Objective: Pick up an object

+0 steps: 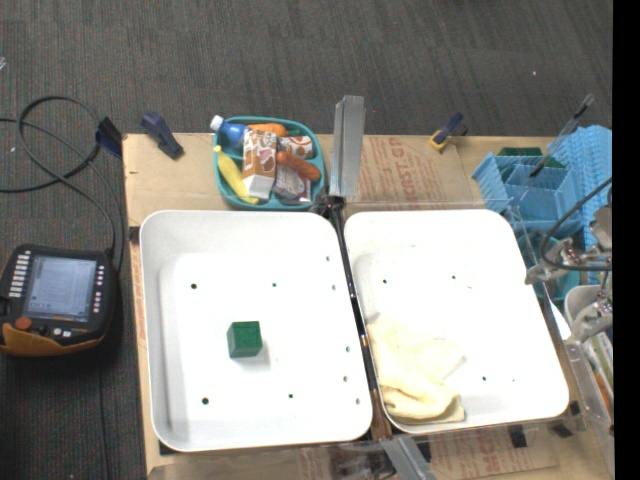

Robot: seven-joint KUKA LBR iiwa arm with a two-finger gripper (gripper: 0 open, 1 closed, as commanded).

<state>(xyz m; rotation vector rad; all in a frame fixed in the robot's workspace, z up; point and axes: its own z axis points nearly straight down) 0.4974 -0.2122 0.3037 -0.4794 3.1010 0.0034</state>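
A small dark green cube (244, 338) sits on the floor of the left white bin (180, 253), a little left of the bin's middle and toward the front. A crumpled pale yellow cloth (415, 370) lies in the right white bin (480, 243), in its front left corner, against the wall that divides the two bins.
A teal tray (228, 190) of toy food stands behind the left bin. An upright metal post (348, 148) rises at the back between the bins. Blue wire racks (548, 183) and metal fixtures crowd the right edge. A teach pendant (55, 298) lies on the floor at the left.
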